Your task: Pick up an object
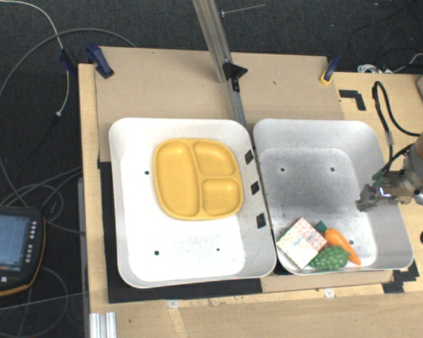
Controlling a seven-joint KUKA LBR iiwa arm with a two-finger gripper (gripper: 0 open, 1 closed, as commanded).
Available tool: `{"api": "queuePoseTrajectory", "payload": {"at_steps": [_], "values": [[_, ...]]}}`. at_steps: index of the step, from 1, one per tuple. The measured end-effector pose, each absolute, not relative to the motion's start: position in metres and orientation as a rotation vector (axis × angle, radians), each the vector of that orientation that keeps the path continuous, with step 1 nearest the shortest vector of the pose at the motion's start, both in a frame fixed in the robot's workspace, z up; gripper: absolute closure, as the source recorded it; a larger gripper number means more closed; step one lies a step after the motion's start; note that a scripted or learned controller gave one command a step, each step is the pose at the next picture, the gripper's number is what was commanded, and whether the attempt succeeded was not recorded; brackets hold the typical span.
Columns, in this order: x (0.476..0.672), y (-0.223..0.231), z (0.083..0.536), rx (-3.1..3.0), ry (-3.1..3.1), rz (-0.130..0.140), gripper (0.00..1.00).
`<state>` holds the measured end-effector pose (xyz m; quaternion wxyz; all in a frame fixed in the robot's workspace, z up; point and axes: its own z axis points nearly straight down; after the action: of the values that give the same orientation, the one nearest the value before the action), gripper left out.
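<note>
In the right bin (303,136), near its front edge, lie a white printed packet (301,241), an orange toy carrot (338,241) and a green bumpy toy vegetable (329,259), all close together. My gripper (372,197) hangs at the bin's right side, above and to the right of the carrot, apart from all three things. Nothing shows between its fingers. The arm comes in from the right edge.
The left bin (130,189) holds a yellow three-compartment plate (197,178). A metal pole (215,30) rises from the bench behind the bins. Black cables run by the right bin's far right corner. A teach pendant (10,248) lies off the bench at the left.
</note>
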<state>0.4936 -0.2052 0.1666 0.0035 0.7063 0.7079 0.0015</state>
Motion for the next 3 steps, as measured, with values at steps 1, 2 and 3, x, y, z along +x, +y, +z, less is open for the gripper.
{"api": "queuePoseTrajectory", "payload": {"at_steps": [1,2,3], "values": [[0.487,-0.212,0.219,2.215,2.218,0.004,1.0],[0.488,-0.212,0.225,2.217,2.221,0.002,1.0],[0.506,-0.157,0.217,2.216,2.231,0.003,1.0]]}}
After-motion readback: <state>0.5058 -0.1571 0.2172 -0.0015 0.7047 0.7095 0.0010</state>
